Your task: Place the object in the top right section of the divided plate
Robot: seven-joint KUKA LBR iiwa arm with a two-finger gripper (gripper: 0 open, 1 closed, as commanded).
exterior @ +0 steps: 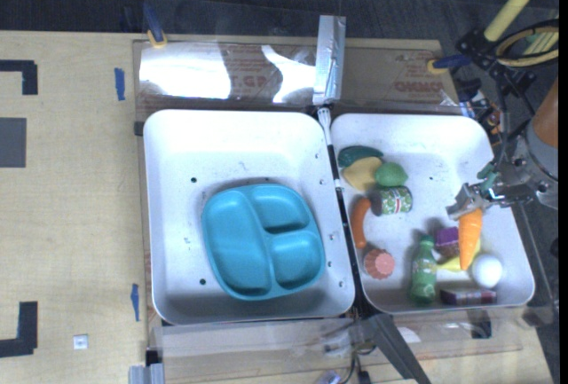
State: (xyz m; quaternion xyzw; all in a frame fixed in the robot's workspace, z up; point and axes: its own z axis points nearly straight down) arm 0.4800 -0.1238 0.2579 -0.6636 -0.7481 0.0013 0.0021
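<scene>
Gripper over the toy carrot in the right bin

The gripper (pixel 477 199) sits at the carrot's (pixel 469 236) top end; I cannot tell if it is pinching the carrot. The carrot lies at 4 o'clock in the right bin (pixel 417 127). The blue divided plate (pixel 263 239) sits in the left bin (pixel 177 143).

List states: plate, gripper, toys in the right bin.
divided plate: left bin, sections bare
gripper: over the right bin, at the carrot's top end
carrot: lying in the right bin
green bottle: lying down
white egg: resting beside the carrot
</scene>
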